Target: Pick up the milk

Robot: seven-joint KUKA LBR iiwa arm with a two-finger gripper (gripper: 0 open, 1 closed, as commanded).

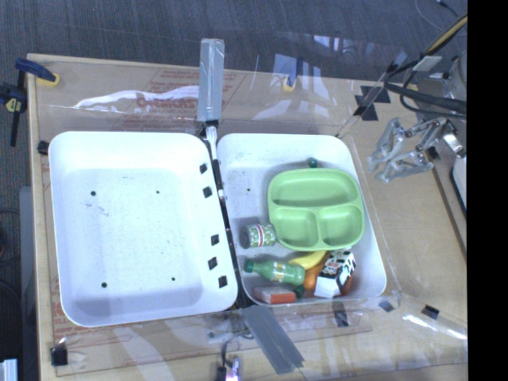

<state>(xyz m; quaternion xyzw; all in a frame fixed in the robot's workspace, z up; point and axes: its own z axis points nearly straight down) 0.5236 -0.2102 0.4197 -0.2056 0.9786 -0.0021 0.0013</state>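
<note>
The bench [413, 236] bears two white bins [135, 228].

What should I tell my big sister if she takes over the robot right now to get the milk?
Tool: open, holding nothing, above the bench to the right of the right bin.
Milk: lying in the right bin's near right corner, beside the banana and just below the green tray. A green bottle lies to its left.
Done: nothing yet.
Left: reach into the bin, grip the milk, lift it.
</note>
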